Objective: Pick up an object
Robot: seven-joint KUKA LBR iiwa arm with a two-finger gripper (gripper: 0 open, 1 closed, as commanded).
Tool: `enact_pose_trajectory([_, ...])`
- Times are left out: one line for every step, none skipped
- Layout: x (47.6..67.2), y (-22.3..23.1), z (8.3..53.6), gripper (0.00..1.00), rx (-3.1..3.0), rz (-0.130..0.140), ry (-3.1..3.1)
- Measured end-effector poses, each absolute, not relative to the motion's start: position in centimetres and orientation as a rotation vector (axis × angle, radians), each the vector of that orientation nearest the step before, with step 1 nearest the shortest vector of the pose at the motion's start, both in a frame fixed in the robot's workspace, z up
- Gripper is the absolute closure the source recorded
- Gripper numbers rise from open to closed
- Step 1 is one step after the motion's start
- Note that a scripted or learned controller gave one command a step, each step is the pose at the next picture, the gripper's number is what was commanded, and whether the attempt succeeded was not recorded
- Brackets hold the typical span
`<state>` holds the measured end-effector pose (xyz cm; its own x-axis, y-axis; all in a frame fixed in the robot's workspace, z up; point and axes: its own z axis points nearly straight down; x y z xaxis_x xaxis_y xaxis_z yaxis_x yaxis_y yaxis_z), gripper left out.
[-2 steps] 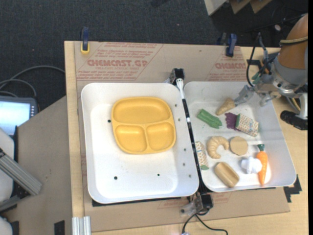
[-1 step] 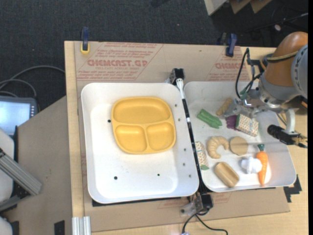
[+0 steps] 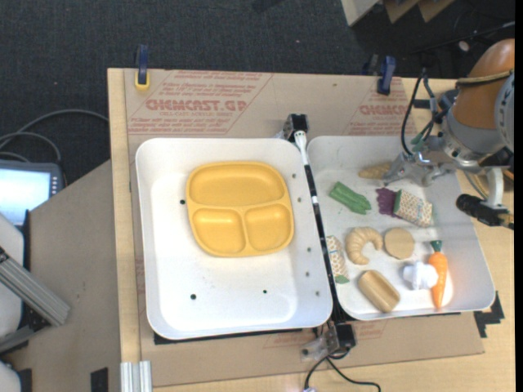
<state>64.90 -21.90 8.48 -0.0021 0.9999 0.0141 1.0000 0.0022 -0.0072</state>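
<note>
Two white bins side by side; left bin (image 3: 155, 243) holds yellow divided plate (image 3: 240, 207). Right bin (image 3: 482, 280) holds croissant (image 3: 364, 243), carrot (image 3: 440, 278), green pod (image 3: 350, 197). Gripper (image 3: 415, 163) over right bin's far edge, near pale piece (image 3: 375, 171); grasp state unclear.

A single fixed camera is mounted above the surface (image 3: 245, 96) and looks down at a slant. It stands far enough back to frame both white bins, left bin (image 3: 163, 243) and right bin (image 3: 470, 243), side by side. The arm (image 3: 482, 104) enters from the frame's right edge.
</note>
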Motion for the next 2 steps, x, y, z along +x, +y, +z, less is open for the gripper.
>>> enact_pose_trajectory([66.51,-16.03,8.31,0.00,-2.211,0.010,-2.221])
enact_pose_trajectory([66.46,-15.46,8.38,0.00,-2.215,0.010,-2.218])
